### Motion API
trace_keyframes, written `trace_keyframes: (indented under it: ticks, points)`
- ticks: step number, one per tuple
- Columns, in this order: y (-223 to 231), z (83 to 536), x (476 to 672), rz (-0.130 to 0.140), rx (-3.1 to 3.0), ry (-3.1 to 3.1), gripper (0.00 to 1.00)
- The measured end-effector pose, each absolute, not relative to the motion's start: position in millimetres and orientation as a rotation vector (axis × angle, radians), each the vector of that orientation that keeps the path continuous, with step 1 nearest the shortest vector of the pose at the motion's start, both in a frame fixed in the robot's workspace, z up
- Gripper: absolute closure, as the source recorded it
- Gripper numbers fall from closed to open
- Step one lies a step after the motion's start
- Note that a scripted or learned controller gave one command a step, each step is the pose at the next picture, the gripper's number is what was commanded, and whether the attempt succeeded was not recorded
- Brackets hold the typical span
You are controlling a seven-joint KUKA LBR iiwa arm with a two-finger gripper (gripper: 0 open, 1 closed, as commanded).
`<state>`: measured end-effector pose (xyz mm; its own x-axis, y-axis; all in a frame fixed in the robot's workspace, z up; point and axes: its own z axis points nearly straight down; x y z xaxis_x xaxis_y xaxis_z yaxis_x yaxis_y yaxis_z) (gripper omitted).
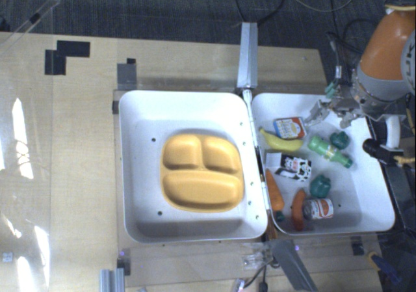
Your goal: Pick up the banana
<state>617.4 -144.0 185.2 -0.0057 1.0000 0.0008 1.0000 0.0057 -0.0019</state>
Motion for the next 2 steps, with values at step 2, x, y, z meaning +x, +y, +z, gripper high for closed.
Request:
trace_keyframes:
  ticks: [2]
  points:
    - [-117.7,137.6,603.3,-0.002,-2.388,-2.042,0.0]
